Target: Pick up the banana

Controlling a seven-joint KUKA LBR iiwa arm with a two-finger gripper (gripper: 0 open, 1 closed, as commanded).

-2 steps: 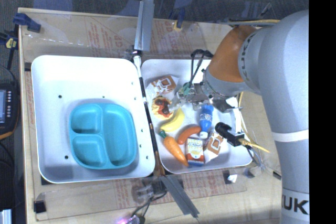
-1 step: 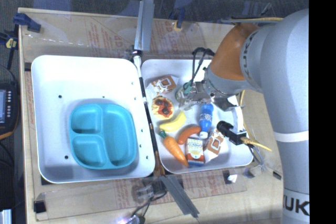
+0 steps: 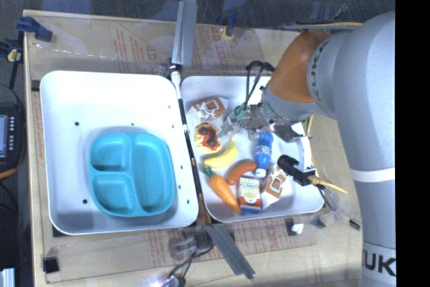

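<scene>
Banana point(image 3: 222, 158) lies in the right bin point(image 3: 306, 205), just below-left of the pincer point(image 3: 243, 116), whose opening I cannot tell. Snack packet point(image 3: 207, 136) sits between them; carrot point(image 3: 224, 191), sausage point(image 3: 240, 171), bottle point(image 3: 263, 150) and carton point(image 3: 250, 191) crowd beneath.

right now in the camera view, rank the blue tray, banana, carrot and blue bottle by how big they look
1. blue tray, by far the largest, in the left bin
2. banana and carrot, which look about alike, so I won't rank them
3. blue bottle, smallest, though the gripper may hide its top
</scene>
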